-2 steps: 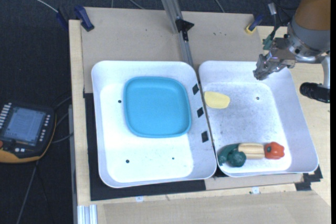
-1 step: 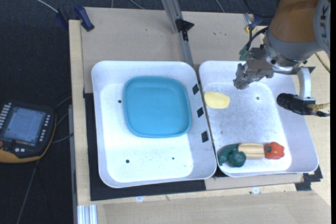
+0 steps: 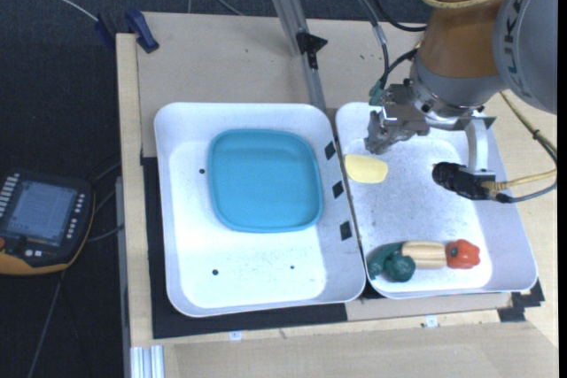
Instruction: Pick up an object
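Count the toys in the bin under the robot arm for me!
4: a yellow piece just below the end effector, then a green toy, a tan block and a red toy along the near edge.

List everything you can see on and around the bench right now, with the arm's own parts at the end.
Bins: 2, white, side by side on the bench; left bin, right bin.
Tray: 1, light blue, lying flat in the left bin.
Yellow piece: 1, pale yellow, far-left part of the right bin, just below the gripper.
Green object: 1, dark green, near edge of the right bin.
Tan object: 1, tan, between the green and red ones.
Red object: 1, red, near edge of the right bin.
Pendant: 1, grey and orange, on the floor at left.
Arm: 1, grey with orange band, reaching in from the right.
Gripper: 1, dark grey, above the yellow piece.
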Robot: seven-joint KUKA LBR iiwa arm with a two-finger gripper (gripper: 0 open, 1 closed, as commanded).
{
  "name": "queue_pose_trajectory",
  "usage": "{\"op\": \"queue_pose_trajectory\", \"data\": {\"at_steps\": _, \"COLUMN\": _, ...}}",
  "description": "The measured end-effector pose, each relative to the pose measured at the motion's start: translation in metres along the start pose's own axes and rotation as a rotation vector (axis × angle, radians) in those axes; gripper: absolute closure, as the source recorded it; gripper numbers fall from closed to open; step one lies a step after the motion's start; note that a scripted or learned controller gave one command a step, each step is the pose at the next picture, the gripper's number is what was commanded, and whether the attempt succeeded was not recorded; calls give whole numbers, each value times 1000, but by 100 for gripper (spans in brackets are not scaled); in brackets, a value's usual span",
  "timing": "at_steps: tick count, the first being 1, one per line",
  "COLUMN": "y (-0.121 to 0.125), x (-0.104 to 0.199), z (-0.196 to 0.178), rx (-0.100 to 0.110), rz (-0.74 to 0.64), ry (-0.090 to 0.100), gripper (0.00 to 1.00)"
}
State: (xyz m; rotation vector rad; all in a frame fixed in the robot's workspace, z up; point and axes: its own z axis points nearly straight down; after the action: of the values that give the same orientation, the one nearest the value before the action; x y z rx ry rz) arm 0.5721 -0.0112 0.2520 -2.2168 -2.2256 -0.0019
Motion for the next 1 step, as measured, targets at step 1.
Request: {"op": "queue_pose_trajectory", "data": {"at_steps": 1, "y": -24, "x": 46, "z": 10, "rx": 1, "rz": 0, "ry": 0, "gripper": 100}}
